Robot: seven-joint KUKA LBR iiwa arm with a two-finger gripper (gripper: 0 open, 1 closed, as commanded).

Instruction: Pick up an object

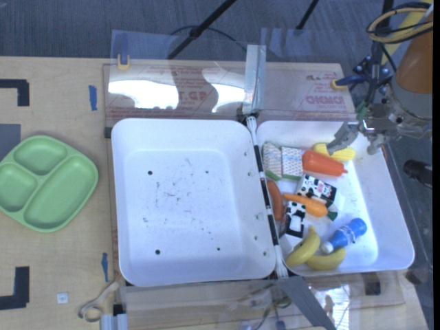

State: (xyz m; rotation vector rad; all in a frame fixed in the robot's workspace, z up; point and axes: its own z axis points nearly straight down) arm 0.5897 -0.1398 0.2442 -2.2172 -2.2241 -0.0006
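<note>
The gripper [357,137] hung over the back of the right bin [393,215], fingers spread a little and nothing between them, so nothing was picked yet. It sat just above a yellow item [342,154] and an orange bottle [322,162], prob. the nearest targets. The rest was crowded along the bin's left side: carrot [306,205], cow-print box [315,189], mesh pouch [282,160], bananas [307,248], blue bottle [346,234]. All touching or overlapping, so a clean grab looked awkward. The left bin [185,198] held no objects I could make out. A green divided plate [45,182] lay well apart on the desk [41,95], no obstacle.
</note>
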